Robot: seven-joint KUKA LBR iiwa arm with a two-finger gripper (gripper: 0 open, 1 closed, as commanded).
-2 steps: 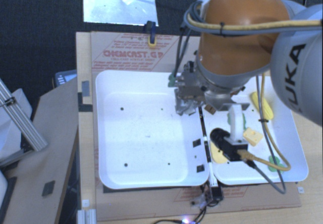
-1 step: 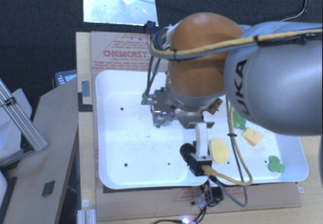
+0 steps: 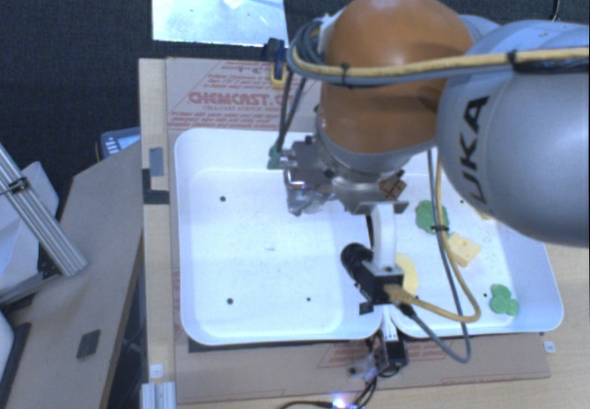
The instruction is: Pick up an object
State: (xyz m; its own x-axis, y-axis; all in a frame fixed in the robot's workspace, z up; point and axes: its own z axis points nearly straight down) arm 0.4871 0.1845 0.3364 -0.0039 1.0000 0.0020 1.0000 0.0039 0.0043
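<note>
Overhead, the arm hangs over the 2 bins; its gripper is hidden underneath. Green pieces and a yellow piece lie in the right bin.

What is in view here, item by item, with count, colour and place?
bins: two, white, shallow, side by side on the bench.
green pieces: two, in the right bin, one near the arm, one at the near right corner.
yellow pieces: two, in the right bin, one by the divider.
cardboard sheet: one, tan with red print, under the bins.
arm: one, grey with orange band, over the bins.
gripper: one, low over the left bin; finger state unclear.
</note>
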